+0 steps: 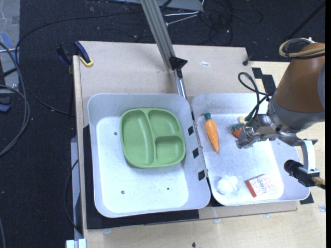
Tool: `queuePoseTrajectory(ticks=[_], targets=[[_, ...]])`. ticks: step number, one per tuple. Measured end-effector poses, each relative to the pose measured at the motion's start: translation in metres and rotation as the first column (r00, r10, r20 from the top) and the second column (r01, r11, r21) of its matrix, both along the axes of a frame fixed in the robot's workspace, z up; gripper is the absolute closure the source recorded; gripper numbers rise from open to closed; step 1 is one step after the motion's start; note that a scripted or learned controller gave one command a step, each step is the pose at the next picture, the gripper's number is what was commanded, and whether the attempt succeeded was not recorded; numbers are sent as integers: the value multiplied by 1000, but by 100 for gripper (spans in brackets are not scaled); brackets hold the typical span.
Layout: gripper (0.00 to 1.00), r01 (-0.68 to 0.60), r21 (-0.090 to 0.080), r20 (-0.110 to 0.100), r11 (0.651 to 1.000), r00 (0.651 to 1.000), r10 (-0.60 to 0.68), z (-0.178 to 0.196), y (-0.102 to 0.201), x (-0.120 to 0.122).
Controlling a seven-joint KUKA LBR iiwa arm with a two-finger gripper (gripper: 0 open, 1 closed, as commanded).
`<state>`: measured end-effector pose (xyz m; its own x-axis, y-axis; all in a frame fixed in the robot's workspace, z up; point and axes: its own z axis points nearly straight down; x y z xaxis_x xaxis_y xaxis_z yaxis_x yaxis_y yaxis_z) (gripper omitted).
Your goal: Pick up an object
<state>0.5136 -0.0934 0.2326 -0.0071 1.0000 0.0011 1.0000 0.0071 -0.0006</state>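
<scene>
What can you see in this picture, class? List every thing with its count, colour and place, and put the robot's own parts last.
Bins: 2, white, side by side on the bench.
Divided plate: 1, green, three compartments, in the left bin.
Carrot: 1, orange with a green top, in the right bin near its left wall.
Small red-orange object: 1, in the right bin beside the gripper; too hidden to name.
Round lump: 1, white, near the right bin's front edge.
Small packet: 1, red and white, right of the lump.
Clamp: 1, blue and yellow, at the bench's far left corner.
Arm: 1, grey with an orange band, reaching in from the right.
Gripper: 1, grey, low over the right bin.
</scene>
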Motion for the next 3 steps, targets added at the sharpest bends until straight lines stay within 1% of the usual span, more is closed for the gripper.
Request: queuePoseTrajectory(ticks=[1,2,3], targets=[[100,1,-1,1,1000,1000,-1,-10,48,20],[100,0,0,1,1000,1000,0,-19,97,35],[100,1,0,3,1000,1000,-1,-19,143,57]])
